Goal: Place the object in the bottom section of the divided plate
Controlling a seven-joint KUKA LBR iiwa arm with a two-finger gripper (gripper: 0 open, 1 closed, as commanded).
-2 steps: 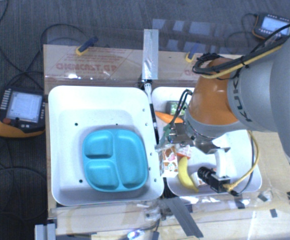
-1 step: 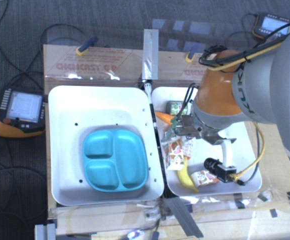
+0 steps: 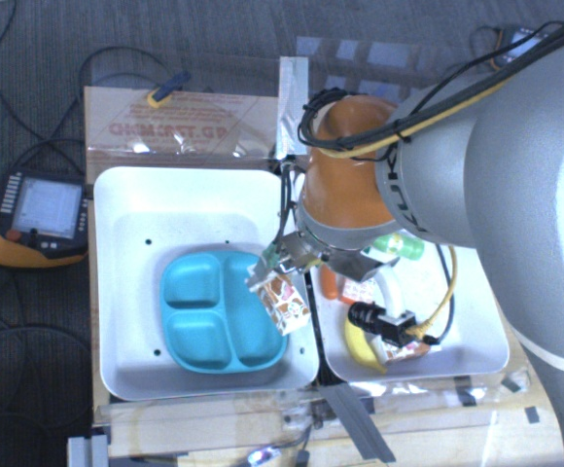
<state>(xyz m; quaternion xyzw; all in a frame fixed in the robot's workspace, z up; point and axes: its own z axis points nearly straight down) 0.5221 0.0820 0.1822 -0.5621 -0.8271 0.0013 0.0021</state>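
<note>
The left bin (image 3: 126, 232) has bare floor above and left of the blue divided plate (image 3: 219, 311). The arm (image 3: 360, 183) overhangs the divider between the bins. A small carton (image 3: 287, 302) hangs over the plate's right edge, and the right bin (image 3: 476, 348) is crowded with a banana (image 3: 360, 346) and bottles.

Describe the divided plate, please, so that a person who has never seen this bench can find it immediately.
Look in the left white bin, the one away from the arm. The divided plate lies flat on its floor toward the near side, light blue with rounded corners. Nothing else there is blue, and three moulded compartments split it.
</note>
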